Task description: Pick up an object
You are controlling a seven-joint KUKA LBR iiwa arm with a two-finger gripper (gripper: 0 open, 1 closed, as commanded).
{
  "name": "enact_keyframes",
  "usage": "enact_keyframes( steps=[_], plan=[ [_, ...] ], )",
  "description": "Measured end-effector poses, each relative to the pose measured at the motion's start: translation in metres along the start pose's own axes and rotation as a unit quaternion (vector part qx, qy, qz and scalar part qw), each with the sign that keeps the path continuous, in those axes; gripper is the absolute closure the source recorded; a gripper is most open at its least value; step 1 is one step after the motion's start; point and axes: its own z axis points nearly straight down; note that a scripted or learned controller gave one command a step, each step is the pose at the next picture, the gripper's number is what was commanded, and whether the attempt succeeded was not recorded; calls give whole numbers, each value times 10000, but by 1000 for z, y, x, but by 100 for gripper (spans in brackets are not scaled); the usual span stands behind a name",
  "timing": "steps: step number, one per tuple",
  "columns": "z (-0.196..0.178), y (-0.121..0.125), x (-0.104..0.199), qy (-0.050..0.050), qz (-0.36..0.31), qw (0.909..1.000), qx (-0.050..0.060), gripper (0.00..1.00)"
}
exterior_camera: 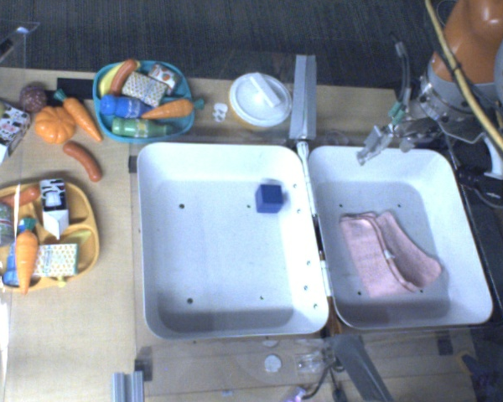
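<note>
Pale wood forms the bench top point(109, 308), with dark carpet-like floor beyond its far edge. Two shallow white bins sit side by side on it, the left bin point(226, 308) and the right bin point(469, 308) meeting along a grey hinge-like strip.

At the upper right the gripper point(379, 143) hangs above the far rim of the right bin, close to that bin's far left corner. Its slim metal fingers point(367, 153) point down and toward the left, spread a little, with nothing between them. Behind them the wrist angles up and to the right into the grey arm point(453, 90), whose orange band point(478, 15) bulges at the top right corner; cables loop around that section.

Below the gripper, lying on the right bin's floor, is a pink cloth point(386, 254), folded and rumpled, reaching from the middle of the bin toward its right wall. It is well apart from the fingers.

In the left bin a small blue block point(270, 198) rests alone, toward the far right part of the floor.

Beyond the bins, a white lidded bowl point(260, 100) stands on the bench near the hinge strip. Farther left a blue dish point(142, 100) holds toy food, loose toy vegetables point(67, 128) lie beside it, and a yellow tray point(82, 224) of more toys sits at the left edge.
</note>
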Motion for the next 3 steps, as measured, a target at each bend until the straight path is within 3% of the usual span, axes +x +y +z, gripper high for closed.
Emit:
enact_keyframes(
  steps=[1,2,3],
  plan=[
    [81,-68,-1,11,11,10000,21,0],
    [166,-65,-8,0,-415,9991,-8,0],
    [155,-63,-8,-3,-424,9991,-25,100]
  ],
)
